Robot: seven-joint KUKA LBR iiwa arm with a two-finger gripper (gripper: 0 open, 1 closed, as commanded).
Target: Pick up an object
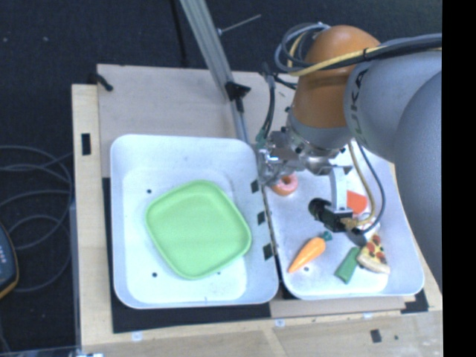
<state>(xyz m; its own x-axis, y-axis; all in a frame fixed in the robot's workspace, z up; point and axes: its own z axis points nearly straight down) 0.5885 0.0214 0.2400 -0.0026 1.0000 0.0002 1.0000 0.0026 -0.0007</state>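
My gripper (280, 168) hangs over the far left corner of the right bin (405, 262), under the orange wrist band. Directly beneath it lies a small pink and orange round object (285, 187), partly covered by the gripper. Whether the two touch cannot be told from above. Nearer the front of that bin lie a toy carrot (307, 253), a green stick-shaped piece (346, 265) and a pizza slice (372, 256). A red-orange piece (357, 201) sits behind them, half hidden by the arm's cables.
A light green square plate (197, 227) lies in the left bin (126, 199). A slanted metal pole (212, 47) rises behind the bins. A black cable end (324, 211) dangles over the right bin's middle.
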